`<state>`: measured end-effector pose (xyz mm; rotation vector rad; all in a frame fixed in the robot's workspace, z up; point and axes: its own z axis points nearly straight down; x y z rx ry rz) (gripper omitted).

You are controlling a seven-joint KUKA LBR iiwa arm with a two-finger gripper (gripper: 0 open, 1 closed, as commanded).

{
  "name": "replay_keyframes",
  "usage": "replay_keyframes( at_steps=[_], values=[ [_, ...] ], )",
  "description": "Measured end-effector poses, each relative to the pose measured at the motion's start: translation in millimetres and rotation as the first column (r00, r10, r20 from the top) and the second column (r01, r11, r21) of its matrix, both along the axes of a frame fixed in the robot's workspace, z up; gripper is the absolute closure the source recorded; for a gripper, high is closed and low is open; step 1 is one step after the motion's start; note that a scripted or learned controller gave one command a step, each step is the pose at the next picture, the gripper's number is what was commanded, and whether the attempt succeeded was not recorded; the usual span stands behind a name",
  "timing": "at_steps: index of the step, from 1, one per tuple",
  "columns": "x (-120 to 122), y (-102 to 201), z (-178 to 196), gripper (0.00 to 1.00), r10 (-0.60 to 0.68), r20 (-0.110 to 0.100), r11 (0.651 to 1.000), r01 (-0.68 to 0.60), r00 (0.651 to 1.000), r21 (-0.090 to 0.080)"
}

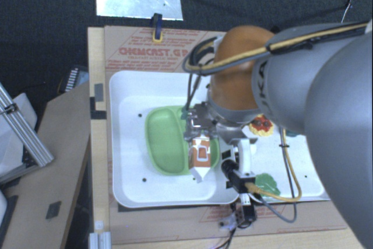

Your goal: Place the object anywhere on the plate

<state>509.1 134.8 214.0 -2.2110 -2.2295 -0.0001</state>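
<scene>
The arm fills the right side of the view, grey with its orange band bulging above the wrist, and reaches down over the seam between the two bins. The left bin is a shallow white tray sitting on a cardboard sheet with red lettering; the right bin is mostly hidden under the arm.

In the left bin lies the plate — pale green, oval, its long axis running roughly up and down the view. At its right edge sits the gripper, pointing down. Just under it is the object — a small carton, white with an orange panel. Its long axis runs near vertical in the view, tilted slightly, with a pale pointed end toward the lower edge of the bin. It overlaps the plate's right rim. Whether the fingers clamp it or merely hover above it I cannot tell; the wrist hides them.

In the right bin a red-and-yellow item peeks out beside the wrist, and a green item lies near the front wall.
</scene>
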Motion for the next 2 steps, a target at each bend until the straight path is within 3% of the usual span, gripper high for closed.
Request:
replay_keyframes(
  at_steps=[1, 2],
  values=[
    [3.4, -3.2, 20.9, 1.00, -0.002, 0.004, 1.000, 0.002, 1.000, 0.000],
    [3.3, -3.3, 20.2, 0.00, -0.003, 0.002, 1.000, 0.003, 1.000, -0.001]
  ],
)
